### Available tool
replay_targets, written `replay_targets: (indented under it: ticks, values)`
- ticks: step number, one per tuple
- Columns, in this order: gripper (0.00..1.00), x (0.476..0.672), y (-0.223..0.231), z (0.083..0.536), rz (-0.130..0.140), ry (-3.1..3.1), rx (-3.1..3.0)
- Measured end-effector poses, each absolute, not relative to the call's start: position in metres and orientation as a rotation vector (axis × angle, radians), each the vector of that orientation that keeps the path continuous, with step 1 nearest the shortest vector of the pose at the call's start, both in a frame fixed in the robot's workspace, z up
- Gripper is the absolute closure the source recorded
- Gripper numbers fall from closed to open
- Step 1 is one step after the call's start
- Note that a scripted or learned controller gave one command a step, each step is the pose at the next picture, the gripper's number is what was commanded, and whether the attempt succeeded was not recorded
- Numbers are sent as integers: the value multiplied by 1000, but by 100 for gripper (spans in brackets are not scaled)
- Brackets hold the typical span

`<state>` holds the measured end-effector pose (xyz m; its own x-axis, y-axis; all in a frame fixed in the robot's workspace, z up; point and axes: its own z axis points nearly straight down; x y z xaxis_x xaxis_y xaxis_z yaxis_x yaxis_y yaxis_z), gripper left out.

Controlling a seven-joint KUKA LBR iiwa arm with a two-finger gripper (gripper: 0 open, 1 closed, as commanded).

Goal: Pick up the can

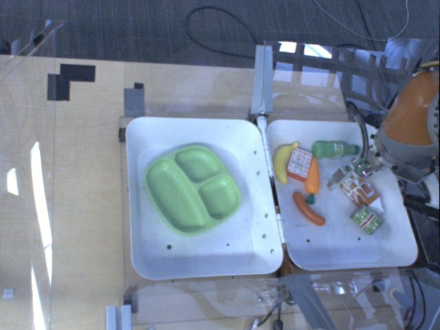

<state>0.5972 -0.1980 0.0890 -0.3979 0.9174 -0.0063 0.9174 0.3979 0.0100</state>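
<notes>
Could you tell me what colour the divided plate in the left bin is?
Light green: the plate shows clearly in the camera view.

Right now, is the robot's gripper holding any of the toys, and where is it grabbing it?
It cannot be told. The gripper is low in the right bin, right over an orange-and-white packet, but no grip shows.

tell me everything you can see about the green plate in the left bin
The green plate is a light green, rounded divided tray that looks like matte plastic. It has three compartments: a long one along its left side and two smaller ones on the right. It lies flat and upright, turned at a slant, near the middle of the left bin, resting on the bin's white floor. Nothing lies in it or touches it.
</notes>
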Motion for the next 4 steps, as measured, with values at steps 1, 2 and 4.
replay_targets:
  ticks: [1,2,4]
  values:
    - [100,601,-197,104,17,2609,1712]
    - [100,664,-137,196,8,2508,1878]
    - [0,652,-153,110,8,2458,1941]
